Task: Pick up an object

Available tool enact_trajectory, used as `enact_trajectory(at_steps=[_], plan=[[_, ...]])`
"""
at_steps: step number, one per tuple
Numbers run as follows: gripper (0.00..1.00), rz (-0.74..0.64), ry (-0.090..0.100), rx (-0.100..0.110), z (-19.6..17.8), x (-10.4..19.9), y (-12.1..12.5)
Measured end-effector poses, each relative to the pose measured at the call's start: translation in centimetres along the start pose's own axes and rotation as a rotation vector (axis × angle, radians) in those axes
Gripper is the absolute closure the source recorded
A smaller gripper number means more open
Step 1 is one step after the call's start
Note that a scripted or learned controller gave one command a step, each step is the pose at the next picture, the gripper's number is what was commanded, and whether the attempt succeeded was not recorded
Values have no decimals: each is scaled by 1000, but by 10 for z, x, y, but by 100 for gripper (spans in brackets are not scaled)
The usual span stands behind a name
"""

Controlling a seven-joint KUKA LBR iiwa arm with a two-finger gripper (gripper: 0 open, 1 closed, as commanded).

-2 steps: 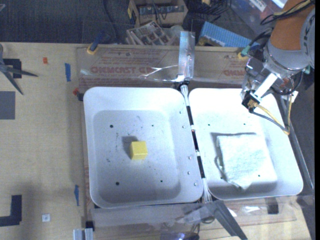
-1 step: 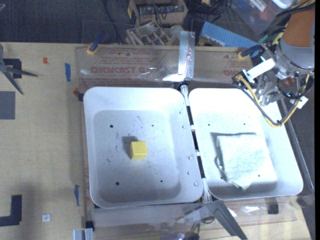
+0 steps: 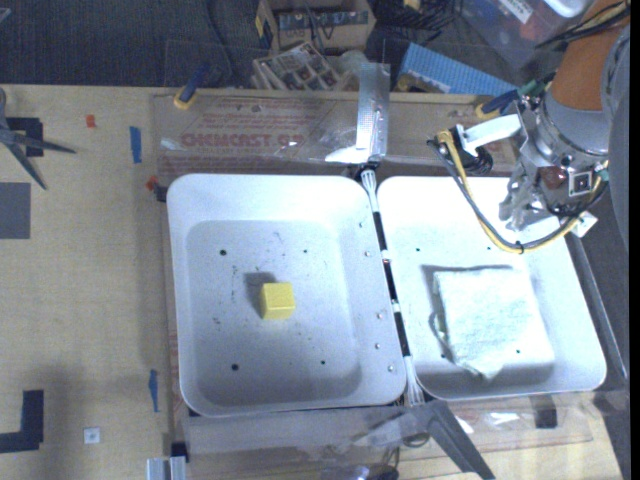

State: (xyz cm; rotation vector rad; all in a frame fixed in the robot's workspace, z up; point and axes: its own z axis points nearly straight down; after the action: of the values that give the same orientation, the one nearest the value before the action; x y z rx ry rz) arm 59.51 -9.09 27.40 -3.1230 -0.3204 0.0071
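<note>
Trouble could come because the gripper, whose fingers I cannot tell are open or closed, hangs over the right bin's far edge above the floppy cloth, far from the block in the left bin.

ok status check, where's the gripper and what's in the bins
Gripper over the right bin's far edge, nothing seen held. Yellow block in the left bin; white cloth in the right. Nothing blocking either.
</note>
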Motion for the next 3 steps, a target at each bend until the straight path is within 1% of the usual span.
enact_trajectory(at_steps=[1, 2, 3], plan=[[100, -3, -1, 0, -10, 1, -1], [100, 0, 5, -2, -14, 22, 4], [100, -6, 5, -3, 14, 54, 10]])
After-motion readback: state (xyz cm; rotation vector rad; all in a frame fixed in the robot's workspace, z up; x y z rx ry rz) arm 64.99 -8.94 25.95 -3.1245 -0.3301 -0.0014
